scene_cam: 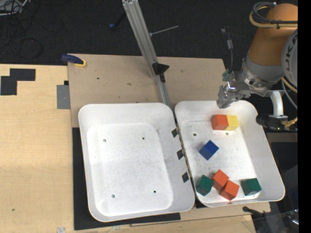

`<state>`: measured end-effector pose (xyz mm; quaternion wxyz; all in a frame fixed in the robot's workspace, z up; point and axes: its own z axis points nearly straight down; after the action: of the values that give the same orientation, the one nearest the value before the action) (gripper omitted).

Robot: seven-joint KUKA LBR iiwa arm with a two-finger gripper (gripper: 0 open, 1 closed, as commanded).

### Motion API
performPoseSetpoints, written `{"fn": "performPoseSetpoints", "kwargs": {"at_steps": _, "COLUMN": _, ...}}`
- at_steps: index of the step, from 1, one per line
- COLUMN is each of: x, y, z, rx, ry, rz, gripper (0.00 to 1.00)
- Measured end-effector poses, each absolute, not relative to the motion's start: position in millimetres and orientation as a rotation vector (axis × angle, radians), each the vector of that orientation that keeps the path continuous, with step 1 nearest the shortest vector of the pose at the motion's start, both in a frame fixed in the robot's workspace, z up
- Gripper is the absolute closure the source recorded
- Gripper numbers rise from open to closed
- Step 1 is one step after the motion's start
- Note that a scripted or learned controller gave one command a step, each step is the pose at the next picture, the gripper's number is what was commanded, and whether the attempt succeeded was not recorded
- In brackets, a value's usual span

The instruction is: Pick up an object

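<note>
The setting was a robotics laboratory. A wooden bench (121, 79) carried two white bins (92, 125), an aluminium extrusion (143, 35) rose at centre top, and loose cables (19, 4) lay upper left.

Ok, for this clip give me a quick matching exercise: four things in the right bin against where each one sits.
Things:
1. yellow cube
2. blue cube
3. gripper
4. right-hand green cube

Places:
A. near the bin's middle, alone
B. over the bin's far rim
C. near the bin's front right corner
D. touching an orange cube at the far end

Pairs: 1-D, 2-A, 3-B, 4-C
</note>
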<state>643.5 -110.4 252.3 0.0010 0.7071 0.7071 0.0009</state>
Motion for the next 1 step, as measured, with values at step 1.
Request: {"fn": "performPoseSetpoints", "kwargs": {"at_steps": 1, "x": 633.3, "y": -48.5, "z": 245.7, "rx": 2.22, "ry": 2.23, "rz": -0.002, "gripper": 1.0}}
